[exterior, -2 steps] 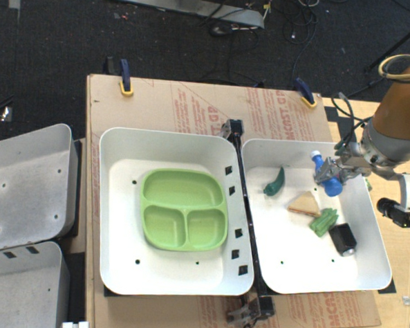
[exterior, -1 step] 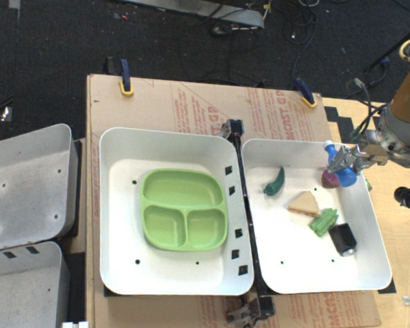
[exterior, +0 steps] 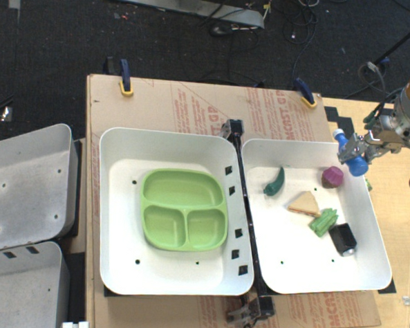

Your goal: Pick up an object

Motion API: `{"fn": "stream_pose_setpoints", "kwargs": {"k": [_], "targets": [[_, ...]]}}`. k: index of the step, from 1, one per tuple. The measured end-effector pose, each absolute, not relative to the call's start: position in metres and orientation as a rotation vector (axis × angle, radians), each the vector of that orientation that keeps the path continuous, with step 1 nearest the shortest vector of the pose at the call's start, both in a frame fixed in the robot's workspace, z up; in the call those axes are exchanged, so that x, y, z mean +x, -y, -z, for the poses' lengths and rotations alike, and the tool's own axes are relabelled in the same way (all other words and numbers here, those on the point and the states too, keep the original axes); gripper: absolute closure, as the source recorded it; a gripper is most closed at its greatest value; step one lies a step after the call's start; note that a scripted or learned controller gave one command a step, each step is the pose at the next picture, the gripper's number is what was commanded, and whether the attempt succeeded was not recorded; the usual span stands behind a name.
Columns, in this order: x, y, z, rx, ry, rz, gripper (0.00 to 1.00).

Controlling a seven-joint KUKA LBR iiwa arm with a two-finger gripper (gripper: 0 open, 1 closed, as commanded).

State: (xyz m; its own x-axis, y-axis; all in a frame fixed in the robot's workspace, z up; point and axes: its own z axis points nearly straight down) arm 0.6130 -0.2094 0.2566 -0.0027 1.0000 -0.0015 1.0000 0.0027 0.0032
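- Nearest me on the left, the left white bin (exterior: 109, 258) carries a light green plastic plate with three compartments (exterior: 185, 209), lying flat in the bin's middle. It is not where I am working.
- In the right white bin (exterior: 322, 279), closest to the near edge, a small black block (exterior: 342, 239) lies toward the right wall, with a green ridged plastic piece (exterior: 323, 221) touching it on its far-left side.
- Just beyond that sits a tan wedge-shaped piece (exterior: 304, 203), near the bin's middle.
- Farther back, a dark teal curved piece (exterior: 275, 181) lies near the left wall, and a purple rounded lump (exterior: 332, 177) rests by the far right corner.
- My gripper (exterior: 354, 156) hangs over the far right corner of that bin, just beyond the purple lump, with blue parts at its tip. I cannot tell whether it is spread or pinched.
- I judge the pick not yet done: all five objects lie on the bin floor and I see nothing carried. What is left is to descend on one, likely the purple lump, close on it and lift.
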Motion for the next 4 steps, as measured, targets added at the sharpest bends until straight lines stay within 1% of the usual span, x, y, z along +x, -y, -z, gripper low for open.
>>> {"fn": "stream_pose_setpoints", "kwargs": {"k": [1,3,4], "targets": [[0.598,0.161,-0.243,2.218,-2.226,0.002,1.00],[0.572,0.078,-0.252,2.219,-2.226,0.002,1.00],[0.555,0.029,-0.258,2.217,-2.228,0.001,1.00]]}}
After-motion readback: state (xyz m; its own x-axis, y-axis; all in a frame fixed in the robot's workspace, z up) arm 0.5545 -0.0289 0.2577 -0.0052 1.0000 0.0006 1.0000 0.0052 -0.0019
